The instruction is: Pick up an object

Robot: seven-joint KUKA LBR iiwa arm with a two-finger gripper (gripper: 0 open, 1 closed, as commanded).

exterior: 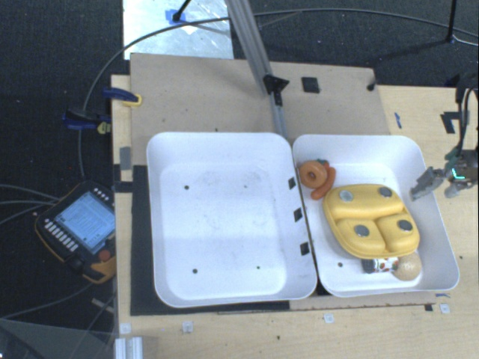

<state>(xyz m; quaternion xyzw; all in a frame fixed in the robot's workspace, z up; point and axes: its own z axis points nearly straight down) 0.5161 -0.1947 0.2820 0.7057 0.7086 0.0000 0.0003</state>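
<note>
Pale tabletop (pixel 224 96) bearing two white bins; right bin (pixel 430 170) holding a yellow moulded block (pixel 370 219), an orange ring (pixel 316 176) and a small beige ball (pixel 406 268). Gripper (pixel 438 179) at that bin's right rim, block lying just left of the jaws, its long axis slanting lower-right. Cannot tell whether jaws are parted.

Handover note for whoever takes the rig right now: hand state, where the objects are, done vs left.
Hand: at the right rim of the right bin, nothing seen between its fingers; open or shut unclear.
Objects, all in the right bin: large yellow moulded piece in the middle; orange ring-shaped toy at the back left corner; small beige ball and a small dark item at the front edge.
Left bin: white.
Done: no pick yet.
Left: grasp one object and lift it.
</note>
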